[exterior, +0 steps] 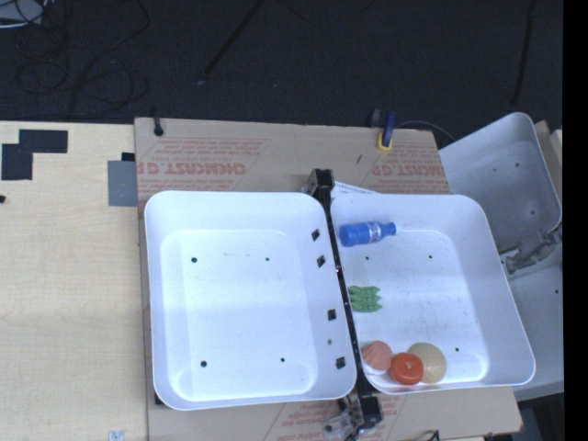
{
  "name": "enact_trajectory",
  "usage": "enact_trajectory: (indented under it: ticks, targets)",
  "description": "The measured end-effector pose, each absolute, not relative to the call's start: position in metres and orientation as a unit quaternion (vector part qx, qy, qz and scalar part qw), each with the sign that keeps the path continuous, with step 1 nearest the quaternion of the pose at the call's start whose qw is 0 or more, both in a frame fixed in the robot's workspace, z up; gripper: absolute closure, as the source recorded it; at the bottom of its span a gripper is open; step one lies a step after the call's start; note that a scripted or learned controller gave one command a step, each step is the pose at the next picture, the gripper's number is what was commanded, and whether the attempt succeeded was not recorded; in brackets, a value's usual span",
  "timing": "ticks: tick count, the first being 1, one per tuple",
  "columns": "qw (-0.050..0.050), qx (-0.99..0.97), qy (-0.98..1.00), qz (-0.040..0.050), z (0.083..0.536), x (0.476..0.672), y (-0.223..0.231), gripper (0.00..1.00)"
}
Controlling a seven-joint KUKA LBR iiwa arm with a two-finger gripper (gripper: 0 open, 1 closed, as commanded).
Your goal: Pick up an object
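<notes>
Right bin [501, 338] holds a blue bottle [366, 233] (lying flat); gripper state perhaps unknowable.

The two bins, left [234, 297] and right [478, 283], looked like smooth white plastic with a faint sheen. Under them lay a matt brown cardboard sheet [276, 159] with red print. The worktop [64, 292] had a pale wood-grain finish, matt. The blue bottle [366, 233] seemed glossy plastic. The red tomato [406, 368] looked smooth and slightly shiny, the green pea pod [365, 299] dull.
</notes>
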State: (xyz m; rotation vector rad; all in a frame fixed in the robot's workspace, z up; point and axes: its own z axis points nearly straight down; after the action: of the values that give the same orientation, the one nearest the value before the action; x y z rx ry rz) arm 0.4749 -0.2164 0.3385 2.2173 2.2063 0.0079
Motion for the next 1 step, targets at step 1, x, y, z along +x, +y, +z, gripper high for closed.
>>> enact_trajectory:
  ticks: [1]
  targets:
    - [-0.005,0.707,0.707,-0.0023,0.1936,0.5097,-0.2113,0.00]
